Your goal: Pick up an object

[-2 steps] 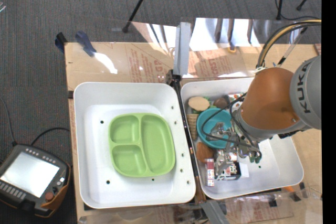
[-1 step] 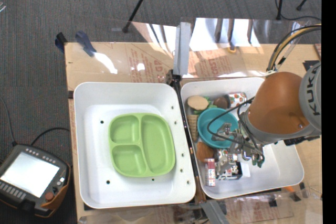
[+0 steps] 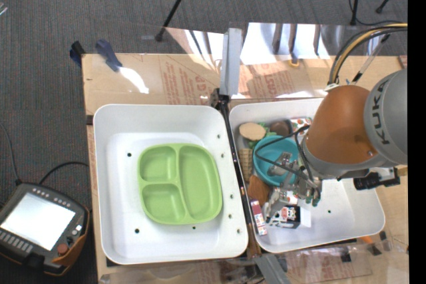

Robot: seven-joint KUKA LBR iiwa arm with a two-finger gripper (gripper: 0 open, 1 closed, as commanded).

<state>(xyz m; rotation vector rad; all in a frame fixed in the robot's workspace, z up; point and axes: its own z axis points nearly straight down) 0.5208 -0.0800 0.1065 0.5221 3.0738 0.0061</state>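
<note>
The right bin (image 3: 359,219) holds a heap of small things. A teal bowl (image 3: 266,155) lies at its middle left, with a tan round piece (image 3: 252,131) and a brown item (image 3: 279,128) behind it. A black-and-white packet (image 3: 287,215) and a narrow red-and-white packet (image 3: 257,217) lie near the front. My gripper (image 3: 290,191) hangs low over the heap, between the teal bowl and the black-and-white packet. The orange wrist band (image 3: 336,133) hides the things under the arm.
The left bin (image 3: 116,130) holds a green divided plate (image 3: 180,183). A wall between the two bins (image 3: 234,156) runs just left of the heap. A tablet-like pendant (image 3: 38,226) lies on the floor at the lower left. Cardboard (image 3: 166,80) covers the bench behind the bins.
</note>
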